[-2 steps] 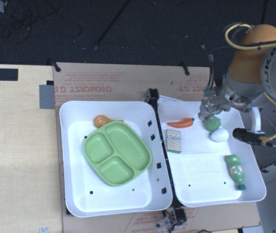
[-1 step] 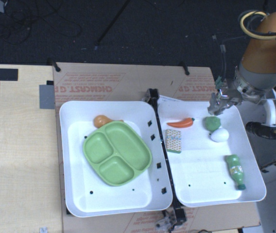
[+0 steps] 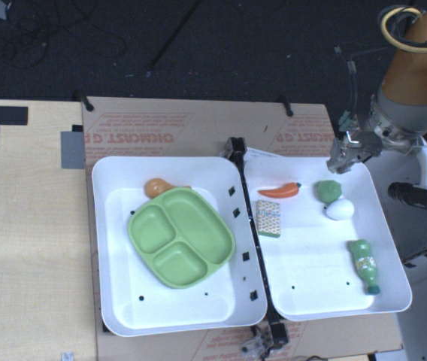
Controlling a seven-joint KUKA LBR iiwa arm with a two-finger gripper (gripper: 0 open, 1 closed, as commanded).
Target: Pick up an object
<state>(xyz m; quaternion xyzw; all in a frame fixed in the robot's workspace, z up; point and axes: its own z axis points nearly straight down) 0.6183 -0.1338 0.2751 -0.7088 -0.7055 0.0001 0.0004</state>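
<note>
**Gripper above far right corner of right bin, nothing seen between its fingers**

We see two white bins side by side on cardboard. The arm comes in from the right, grey with an orange band, and its gripper hangs over the far right corner of the right bin. We cannot tell how far apart its fingers stand; they are small and dark against the bin rim. We see no object held between them.

The task names no one object, so we list what could be picked. Right bin:
- carrot, orange-red with a green tip, lying flat near the far left of the bin.
- packet, small, rectangular, patterned, just nearer than the carrot.
- green lump, rounded, dull green, close to the gripper and just nearer than it.
- egg, white, smooth, touching or almost touching the green lump on its near side.
- bottle, green with a pale label, lying on its side near the right wall, cap pointing to the near side.

Left bin:
- plate, light green, three compartments, sitting at a slant in the middle.
- orange, a round orange thing, partly hidden behind the plate's far left edge.
</note>
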